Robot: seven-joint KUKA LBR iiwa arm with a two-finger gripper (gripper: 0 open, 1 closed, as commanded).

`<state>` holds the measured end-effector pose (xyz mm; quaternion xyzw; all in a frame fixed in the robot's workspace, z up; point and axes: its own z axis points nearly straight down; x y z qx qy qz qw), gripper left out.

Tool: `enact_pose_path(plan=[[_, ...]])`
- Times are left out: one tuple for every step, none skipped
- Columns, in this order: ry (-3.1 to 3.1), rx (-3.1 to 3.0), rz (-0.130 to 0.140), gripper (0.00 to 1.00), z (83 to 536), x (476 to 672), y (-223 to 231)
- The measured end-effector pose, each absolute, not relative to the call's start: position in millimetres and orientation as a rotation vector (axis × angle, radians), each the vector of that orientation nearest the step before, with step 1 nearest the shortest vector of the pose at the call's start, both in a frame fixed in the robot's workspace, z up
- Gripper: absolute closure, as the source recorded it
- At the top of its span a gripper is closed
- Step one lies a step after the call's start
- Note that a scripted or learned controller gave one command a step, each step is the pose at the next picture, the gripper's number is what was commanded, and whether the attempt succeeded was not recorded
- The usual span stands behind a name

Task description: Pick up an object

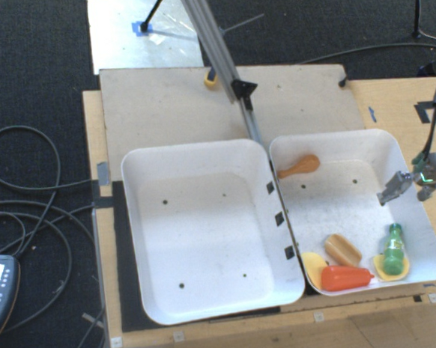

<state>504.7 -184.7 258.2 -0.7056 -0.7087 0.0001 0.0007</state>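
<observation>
Objects sit untouched in the right bin [408, 154]: the gripper [401, 186] hovers over its right wall, can't tell its state. Below it: one green bottle [393, 248], one hot dog [343, 250], one carrot [345, 276]. One drumstick [300, 166] up top.

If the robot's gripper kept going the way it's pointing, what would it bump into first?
Probably just the bare floor of the right bin. The gripper points left and downward, with no toy in that line, though depth is unclear.
</observation>
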Motion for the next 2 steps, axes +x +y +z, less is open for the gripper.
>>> enact_pose_path(plan=[[-2.227,-2.218,-0.002,0.00,259.5,505.3,-184.7],[-2.220,-2.220,0.001,0.00,217.2,507.4,-187.9]])
